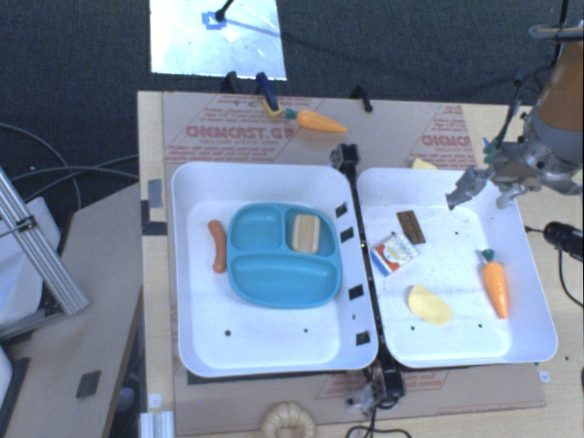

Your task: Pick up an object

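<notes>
**Two White Bins With Toy Food**

On the bench sit two shallow white bins side by side. The left bin (196, 336) holds a blue plate (283, 255) with three parts. A tan slice of toy bread (306, 234) lies in the top right part of the plate. The other two parts have nothing in them. Just left of the plate, on the bin floor, lies a small red-brown sausage (218, 245). It does not touch the plate.

The right bin (511, 345) holds four things. A brown bar (411, 227) lies near the top left. Just below it is a small red, white and blue packet (393, 252), and the two are almost touching. A pale yellow lump (428, 305) lies lower down, near the middle of the bin. An orange carrot with a green top (495, 284) lies by the right wall, well apart from the others.

Another orange carrot (315, 120) lies outside the bins, on the brown board behind the left bin. A yellow bit (422, 163) peeks out behind the right bin's back wall.

The gripper (485, 184) hangs over the top right corner of the right bin, up above its floor. Its two fingers are spread apart, and nothing is between them. All four things in the right bin lie loose on the floor, away from the fingers.
</notes>
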{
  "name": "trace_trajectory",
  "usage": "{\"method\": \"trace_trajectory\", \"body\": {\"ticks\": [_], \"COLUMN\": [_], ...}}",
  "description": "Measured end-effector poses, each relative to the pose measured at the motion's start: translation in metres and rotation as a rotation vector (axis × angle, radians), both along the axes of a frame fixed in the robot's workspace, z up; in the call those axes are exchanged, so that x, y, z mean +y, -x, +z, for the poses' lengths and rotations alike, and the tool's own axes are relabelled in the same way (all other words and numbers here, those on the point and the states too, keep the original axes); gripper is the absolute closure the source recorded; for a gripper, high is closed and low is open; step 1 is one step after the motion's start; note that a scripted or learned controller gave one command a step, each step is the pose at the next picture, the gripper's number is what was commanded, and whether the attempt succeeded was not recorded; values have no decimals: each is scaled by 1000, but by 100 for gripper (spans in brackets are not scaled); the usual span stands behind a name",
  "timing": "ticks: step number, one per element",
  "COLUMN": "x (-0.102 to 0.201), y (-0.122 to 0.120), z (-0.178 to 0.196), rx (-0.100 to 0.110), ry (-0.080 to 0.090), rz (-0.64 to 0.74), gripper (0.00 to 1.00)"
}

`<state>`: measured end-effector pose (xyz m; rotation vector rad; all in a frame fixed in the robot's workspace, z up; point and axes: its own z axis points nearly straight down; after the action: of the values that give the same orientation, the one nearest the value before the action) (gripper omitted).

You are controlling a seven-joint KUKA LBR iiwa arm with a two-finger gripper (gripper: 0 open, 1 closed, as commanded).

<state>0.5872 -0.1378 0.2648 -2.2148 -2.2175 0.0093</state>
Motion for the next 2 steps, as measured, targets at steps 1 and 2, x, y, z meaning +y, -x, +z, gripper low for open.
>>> {"method": "trace_trajectory", "body": {"ticks": [1, 2], "x": [0, -8], "y": [-2, -8], "z": [6, -49], "rx": [-11, -8], "ry": [2, 1], "rz": [2, 0], "gripper": [0, 0]}}
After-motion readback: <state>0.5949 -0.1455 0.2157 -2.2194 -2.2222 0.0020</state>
